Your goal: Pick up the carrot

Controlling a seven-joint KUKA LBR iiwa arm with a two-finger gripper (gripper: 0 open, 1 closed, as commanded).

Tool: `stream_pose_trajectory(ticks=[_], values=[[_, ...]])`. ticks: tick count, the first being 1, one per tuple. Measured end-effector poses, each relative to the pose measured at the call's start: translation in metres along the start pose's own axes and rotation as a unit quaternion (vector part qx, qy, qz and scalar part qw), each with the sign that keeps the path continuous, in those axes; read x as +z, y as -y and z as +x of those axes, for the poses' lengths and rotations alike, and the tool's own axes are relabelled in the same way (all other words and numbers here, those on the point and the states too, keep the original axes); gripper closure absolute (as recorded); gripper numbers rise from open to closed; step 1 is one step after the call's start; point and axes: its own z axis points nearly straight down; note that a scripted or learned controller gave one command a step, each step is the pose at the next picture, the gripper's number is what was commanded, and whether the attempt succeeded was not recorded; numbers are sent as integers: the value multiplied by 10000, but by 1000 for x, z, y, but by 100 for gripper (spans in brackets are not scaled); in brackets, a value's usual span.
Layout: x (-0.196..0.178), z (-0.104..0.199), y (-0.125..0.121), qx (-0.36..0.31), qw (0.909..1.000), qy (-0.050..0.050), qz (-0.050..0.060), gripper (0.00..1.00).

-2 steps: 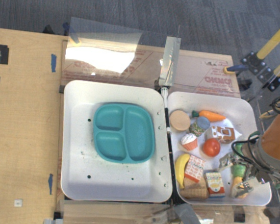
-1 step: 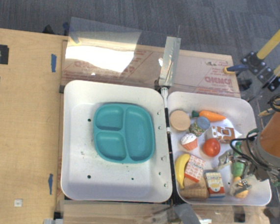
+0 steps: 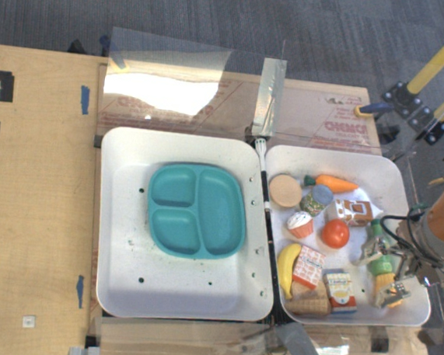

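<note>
Nothing is picked yet: the carrot (image 3: pixel 337 184) lies up-left of the claw (image 3: pixel 389 263), whose grip state cannot be told.

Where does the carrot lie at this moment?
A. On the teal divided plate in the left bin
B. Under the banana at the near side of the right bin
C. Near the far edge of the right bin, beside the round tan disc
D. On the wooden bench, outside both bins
C: the carrot rests at the far side of the right bin, just right of the round tan disc, away from the teal plate.
</note>
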Motion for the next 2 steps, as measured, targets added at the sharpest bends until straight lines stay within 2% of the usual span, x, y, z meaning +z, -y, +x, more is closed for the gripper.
stream_pose_trajectory(ticks=[1, 2], values=[[0, -3, -10, -128, 9999, -12, 12, 0], [0, -2, 0, -309, 9995, -2, -7, 0]])
